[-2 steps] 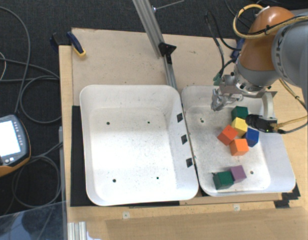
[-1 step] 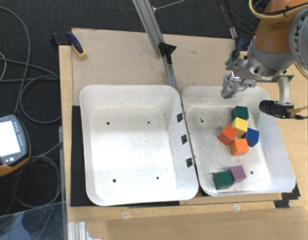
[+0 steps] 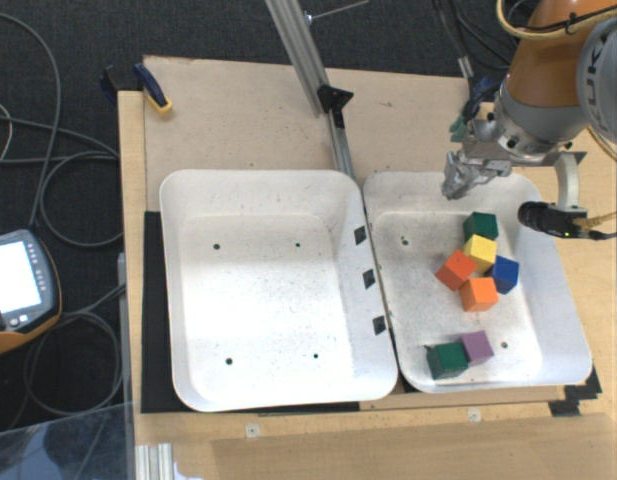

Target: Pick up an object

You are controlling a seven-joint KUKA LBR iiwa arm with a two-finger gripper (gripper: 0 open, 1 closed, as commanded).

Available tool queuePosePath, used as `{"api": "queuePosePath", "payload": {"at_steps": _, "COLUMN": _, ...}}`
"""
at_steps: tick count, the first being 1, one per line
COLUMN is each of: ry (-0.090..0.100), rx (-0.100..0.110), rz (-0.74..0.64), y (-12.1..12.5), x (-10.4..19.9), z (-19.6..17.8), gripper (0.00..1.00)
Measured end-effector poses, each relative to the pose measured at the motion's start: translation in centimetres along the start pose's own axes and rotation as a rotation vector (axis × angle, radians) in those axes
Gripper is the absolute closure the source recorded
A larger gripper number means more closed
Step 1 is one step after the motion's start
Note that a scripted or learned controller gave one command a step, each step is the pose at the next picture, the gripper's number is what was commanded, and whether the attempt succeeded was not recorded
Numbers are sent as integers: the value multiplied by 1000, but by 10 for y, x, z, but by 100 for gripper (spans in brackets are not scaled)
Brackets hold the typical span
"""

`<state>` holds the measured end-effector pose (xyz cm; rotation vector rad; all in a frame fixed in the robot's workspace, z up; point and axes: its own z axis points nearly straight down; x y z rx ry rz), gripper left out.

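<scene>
The right bin (image 3: 548, 353) holds several small blocks. A green block (image 3: 481, 225), a yellow block (image 3: 480, 249), a blue block (image 3: 505, 272) and two orange blocks (image 3: 455, 269) (image 3: 479, 293) cluster in its right middle. A dark green block (image 3: 448, 358) and a purple block (image 3: 477, 346) lie near its front edge. My gripper (image 3: 458, 185) hangs above the bin's far edge, up and left of the green block, with nothing visible between its fingers.
The left bin (image 3: 188, 368) lies beside the right one. A slanted metal post (image 3: 308, 58) rises behind the bins. A blue and yellow clamp (image 3: 153, 88) lies on the bench's far left corner. Cables and a pendant (image 3: 18, 288) are off the bench at left.
</scene>
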<state>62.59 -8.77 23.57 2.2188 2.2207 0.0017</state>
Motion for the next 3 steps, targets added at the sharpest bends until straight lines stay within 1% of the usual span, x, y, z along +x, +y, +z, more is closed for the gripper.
{"api": "queuePosePath", "payload": {"at_steps": 1, "ry": 4, "rx": 5, "rz": -5, "y": -23, "x": 54, "z": 8, "gripper": 100}}
{"api": "queuePosePath", "payload": {"at_steps": 2, "ry": 4, "rx": 6, "rz": -4, "y": -44, "x": 101, "z": 14, "gripper": 100}}
{"api": "queuePosePath", "payload": {"at_steps": 3, "ry": 5, "rx": 5, "rz": -6, "y": -73, "x": 153, "z": 4, "gripper": 100}}
